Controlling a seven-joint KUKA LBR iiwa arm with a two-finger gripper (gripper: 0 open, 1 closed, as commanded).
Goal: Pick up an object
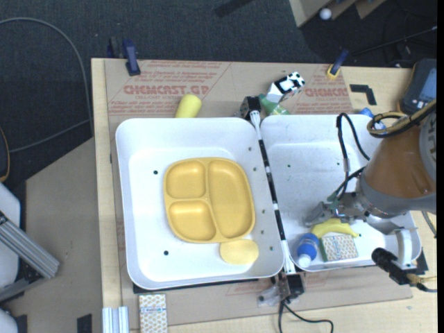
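In the right bin [305, 151], near its front edge, lie a yellow banana [336, 227], a small blue bottle with a white cap [306, 248] and a speckled rectangular block [339, 247]. My gripper [331, 211] hangs low over the bin, just above and behind the banana, at the end of the grey and orange arm [399, 168] that comes in from the right. The arm's body hides much of the gripper. The left bin [139, 186] holds a yellow divided plate [208, 200] and a pale yellow disc [239, 251] at the plate's front right.
Behind the bins, on the cardboard bench, a yellow cylinder [188, 106] lies beside a black-and-white object [288, 84] and a green item [275, 107]. Blue clamps [130, 57] grip the bench's back edge. Black cables [343, 144] run across the right bin.
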